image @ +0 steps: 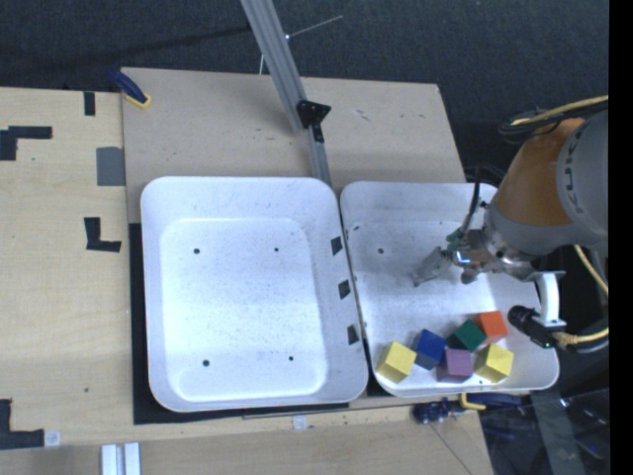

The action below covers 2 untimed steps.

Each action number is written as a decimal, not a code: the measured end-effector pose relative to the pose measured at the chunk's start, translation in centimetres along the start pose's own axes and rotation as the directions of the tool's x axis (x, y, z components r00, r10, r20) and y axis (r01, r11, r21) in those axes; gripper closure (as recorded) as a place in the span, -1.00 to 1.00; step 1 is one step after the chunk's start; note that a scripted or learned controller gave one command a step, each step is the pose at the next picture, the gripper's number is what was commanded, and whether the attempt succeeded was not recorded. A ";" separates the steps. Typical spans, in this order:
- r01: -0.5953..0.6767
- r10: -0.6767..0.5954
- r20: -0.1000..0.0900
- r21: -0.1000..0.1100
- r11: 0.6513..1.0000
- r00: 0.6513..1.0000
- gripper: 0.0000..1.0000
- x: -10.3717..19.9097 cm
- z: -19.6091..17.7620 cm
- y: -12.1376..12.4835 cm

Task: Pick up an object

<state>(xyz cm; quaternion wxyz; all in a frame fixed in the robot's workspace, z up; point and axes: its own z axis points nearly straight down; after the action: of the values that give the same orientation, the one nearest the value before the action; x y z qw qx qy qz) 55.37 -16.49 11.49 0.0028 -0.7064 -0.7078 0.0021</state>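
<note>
Briefly: no readable labels or brand marks anywhere. Arm point(554, 191) over right bin point(396, 216), gripper point(435, 268) low w/ fingers point(427, 272) angled toward bin floor, nothing between them; jaw gap cannot tell at this res. Task objs clustered at right bin's near edge: yellow cube point(398, 361), blue cube point(429, 347), purple cube point(458, 363), green cube point(469, 335), orange cube point(492, 325), second yellow cube point(497, 362), all well apart from gripper. Left bin point(158, 265) white, speckled. Bench point(59, 295) light wood w/ black tape marks; grey carpet point(119, 18) beyond. Metal pole point(272, 43) slants across bench top.
</note>
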 end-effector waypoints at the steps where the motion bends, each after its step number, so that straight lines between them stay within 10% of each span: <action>1: 0.000 0.000 0.001 -0.003 1.000 1.000 -1.00 0.1 2.5 -0.1; 2: 0.001 -0.001 0.000 -0.004 1.000 1.000 1.00 0.1 1.4 0.0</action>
<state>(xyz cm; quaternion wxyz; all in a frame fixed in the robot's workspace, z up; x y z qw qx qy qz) 55.32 -16.34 10.10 0.0016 -0.7062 -0.7080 0.0007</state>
